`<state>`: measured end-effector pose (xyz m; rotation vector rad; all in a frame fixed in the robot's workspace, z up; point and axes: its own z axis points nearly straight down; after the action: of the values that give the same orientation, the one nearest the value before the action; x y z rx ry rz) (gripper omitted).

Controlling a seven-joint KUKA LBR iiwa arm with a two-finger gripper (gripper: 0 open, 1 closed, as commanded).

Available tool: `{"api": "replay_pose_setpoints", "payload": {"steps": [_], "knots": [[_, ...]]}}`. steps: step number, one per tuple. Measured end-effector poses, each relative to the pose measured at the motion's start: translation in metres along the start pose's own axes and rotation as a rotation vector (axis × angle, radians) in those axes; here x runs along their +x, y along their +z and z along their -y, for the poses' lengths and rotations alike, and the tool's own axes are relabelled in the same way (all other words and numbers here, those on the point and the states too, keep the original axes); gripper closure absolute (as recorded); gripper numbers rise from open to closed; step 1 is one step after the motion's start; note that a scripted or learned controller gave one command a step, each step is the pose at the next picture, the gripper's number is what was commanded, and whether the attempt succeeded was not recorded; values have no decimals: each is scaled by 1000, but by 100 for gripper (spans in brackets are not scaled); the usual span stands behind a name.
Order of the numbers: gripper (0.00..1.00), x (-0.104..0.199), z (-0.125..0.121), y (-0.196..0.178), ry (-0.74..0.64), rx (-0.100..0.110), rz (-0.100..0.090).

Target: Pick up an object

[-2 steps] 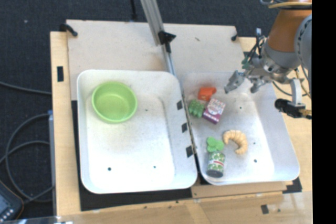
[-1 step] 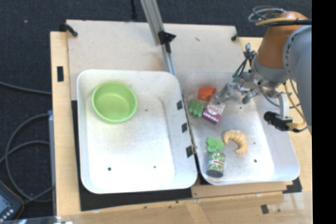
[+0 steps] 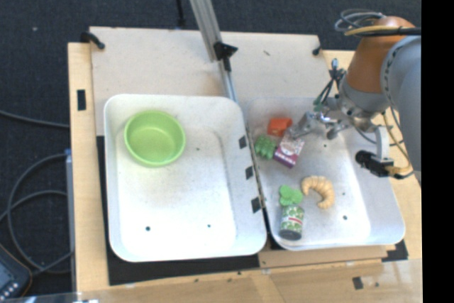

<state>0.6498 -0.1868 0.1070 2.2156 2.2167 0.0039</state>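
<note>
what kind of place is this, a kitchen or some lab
Most likely a robotics lab test bench, not a kitchen: a grey arm reaches over two white bins, and the items are toys, like a plastic croissant and a green bowl.

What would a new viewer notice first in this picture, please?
The bright green bowl sits alone near the far left corner of the left bin. In the right bin, small items cluster beside the divider: an orange block, a croissant and a green-capped bottle. The gripper hovers beside the orange block.
</note>
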Motion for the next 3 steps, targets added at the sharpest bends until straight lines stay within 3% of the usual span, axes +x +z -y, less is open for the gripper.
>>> {"api": "replay_pose_setpoints", "payload": {"steps": [1, 3], "knots": [[100, 0, -1, -12, -1, -4, 0], [100, -13, -7, -107, 1, 1, -2]]}}
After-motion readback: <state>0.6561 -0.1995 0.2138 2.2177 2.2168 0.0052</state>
